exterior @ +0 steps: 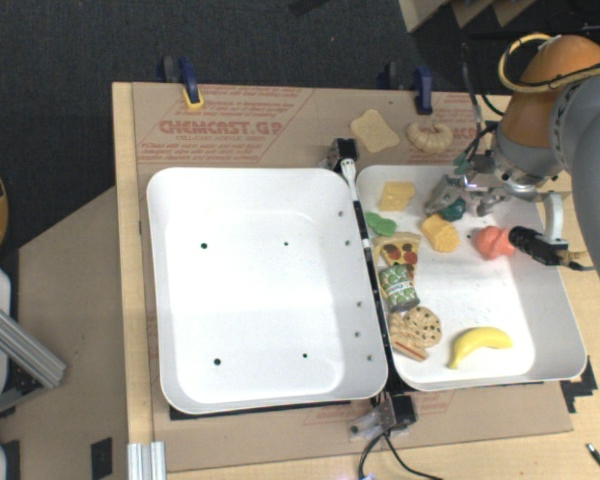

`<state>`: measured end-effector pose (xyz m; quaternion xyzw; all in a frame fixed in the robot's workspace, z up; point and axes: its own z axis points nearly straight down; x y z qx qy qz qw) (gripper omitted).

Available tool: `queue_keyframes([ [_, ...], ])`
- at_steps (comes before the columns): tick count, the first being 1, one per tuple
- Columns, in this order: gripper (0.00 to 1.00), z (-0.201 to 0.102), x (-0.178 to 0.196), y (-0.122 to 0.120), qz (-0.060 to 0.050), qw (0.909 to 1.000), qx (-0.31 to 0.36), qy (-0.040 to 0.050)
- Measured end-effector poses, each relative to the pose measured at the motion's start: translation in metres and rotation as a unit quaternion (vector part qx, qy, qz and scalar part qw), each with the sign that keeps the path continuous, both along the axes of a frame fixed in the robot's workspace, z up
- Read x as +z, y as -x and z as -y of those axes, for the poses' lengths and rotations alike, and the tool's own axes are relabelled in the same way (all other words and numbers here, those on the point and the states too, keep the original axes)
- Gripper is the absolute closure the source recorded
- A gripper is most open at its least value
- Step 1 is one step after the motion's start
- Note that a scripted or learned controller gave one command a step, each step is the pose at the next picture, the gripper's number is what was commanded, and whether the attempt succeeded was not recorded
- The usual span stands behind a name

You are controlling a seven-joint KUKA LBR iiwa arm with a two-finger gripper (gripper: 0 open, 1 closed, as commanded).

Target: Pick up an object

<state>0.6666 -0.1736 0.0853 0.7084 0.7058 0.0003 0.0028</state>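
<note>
Camera view has us looking down on the right bin [555, 363], and we take that bin as our landmark for everything that follows. We see the gripper [463, 193] low over the bin's far end, close to its far rim, with the grey arm and its orange band rising behind it toward the bin's far right corner. A small teal object [450, 208] sits right at the fingertips, touching or nearly so, but we cannot tell whether the fingers are spread or pressed together, nor whether anything is truly pinched between them. We judge the nearest pickable thing to be the yellow-orange block [441, 234], which lies just toward the bin's near side from the gripper and a little toward the bin's left wall; its outline is roughly round, so it offers no clear long axis to align with. A pale yellow piece [398, 196] lies in the far left corner of the bin, and a red-pink object [492, 242] lies toward the middle of the bin, just on the near side of the gripper and slightly to the right. The banana [480, 343] rests well apart, near the bin's near rim, its long axis running roughly across the bin's width. The coming move, as we read it, turns on a short shift toward the bin's near side.
</note>
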Motion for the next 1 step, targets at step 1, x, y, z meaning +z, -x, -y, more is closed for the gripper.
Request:
queue_keyframes([
  [1,1.00,-0.0032,0.0110,-0.0009,0.001,1.0000,0.002,0.0002],
])
